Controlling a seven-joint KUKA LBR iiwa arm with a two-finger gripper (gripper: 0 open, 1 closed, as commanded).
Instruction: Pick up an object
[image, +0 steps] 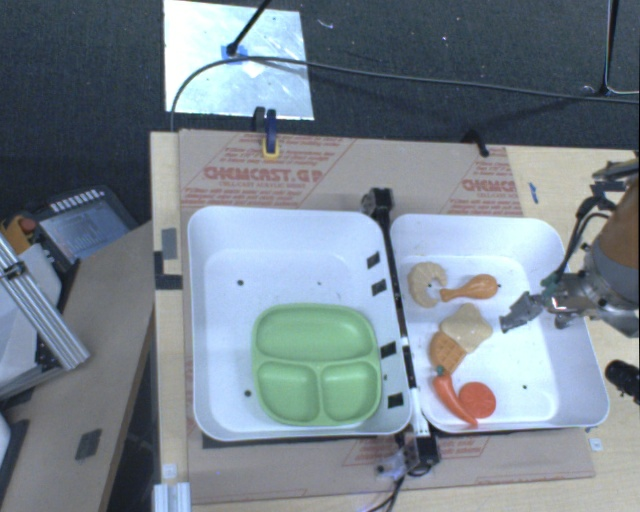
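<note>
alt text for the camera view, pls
The gripper hovers over the right bin, just right of a pile of toy food, holding nothing visible. The left bin holds a green divided plate.

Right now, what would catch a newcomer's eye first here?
The green divided plate lying in the left bin stands out most. Next, the cluster of toy foods in the right bin: a drumstick, a carrot and a tomato. The gripper hovers just right of them.
</note>
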